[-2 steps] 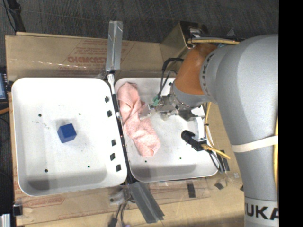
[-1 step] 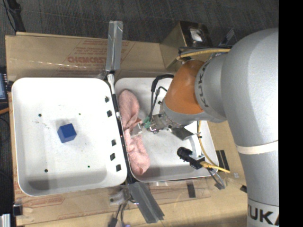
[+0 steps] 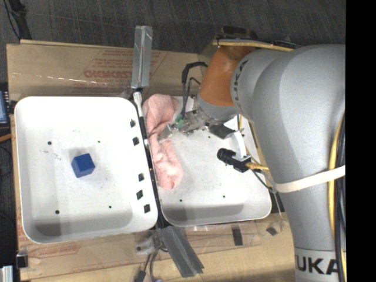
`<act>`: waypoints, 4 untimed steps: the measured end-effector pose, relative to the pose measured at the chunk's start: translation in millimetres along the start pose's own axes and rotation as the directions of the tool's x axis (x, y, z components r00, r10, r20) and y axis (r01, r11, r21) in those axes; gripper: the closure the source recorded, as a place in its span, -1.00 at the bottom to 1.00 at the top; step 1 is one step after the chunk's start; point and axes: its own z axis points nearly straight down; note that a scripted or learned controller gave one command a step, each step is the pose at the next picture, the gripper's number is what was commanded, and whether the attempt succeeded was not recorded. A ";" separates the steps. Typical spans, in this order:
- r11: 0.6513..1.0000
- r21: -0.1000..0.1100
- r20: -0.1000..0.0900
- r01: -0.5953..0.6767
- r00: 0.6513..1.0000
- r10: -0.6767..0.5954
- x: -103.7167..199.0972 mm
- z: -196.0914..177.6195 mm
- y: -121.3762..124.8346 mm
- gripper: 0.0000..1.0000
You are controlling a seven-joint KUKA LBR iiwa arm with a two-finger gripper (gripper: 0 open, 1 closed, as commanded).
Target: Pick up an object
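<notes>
Two shallow white bins sit side by side on the bench: the left bin [image 3: 35, 116] and the right bin [image 3: 205, 213]. Brown cardboard [image 3: 76, 69] with red print lies beneath them, showing along the bench's far edge.

**Arm low over right bin, beside pink cloth**

Gripper [image 3: 183, 124] sits at the pink cloth [image 3: 161, 148], which lies along the right bin's [image 3: 202, 207] left wall. Blue cube [image 3: 83, 164] rests alone in the left bin [image 3: 35, 216]. Both bins sit on a cardboard-covered desk [image 3: 70, 69].
</notes>
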 end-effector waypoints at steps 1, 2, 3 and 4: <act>0.970 0.000 0.002 0.243 0.970 -0.243 22.6 -0.5 -58.3 -1.00; 0.860 0.000 -0.003 0.511 0.860 -0.511 12.6 -0.2 -63.1 -1.00; 0.962 0.000 0.001 0.272 0.962 -0.272 9.1 -0.2 -42.7 -1.00; 0.934 0.001 -0.001 0.357 0.934 -0.357 34.1 -99.6 -46.2 -1.00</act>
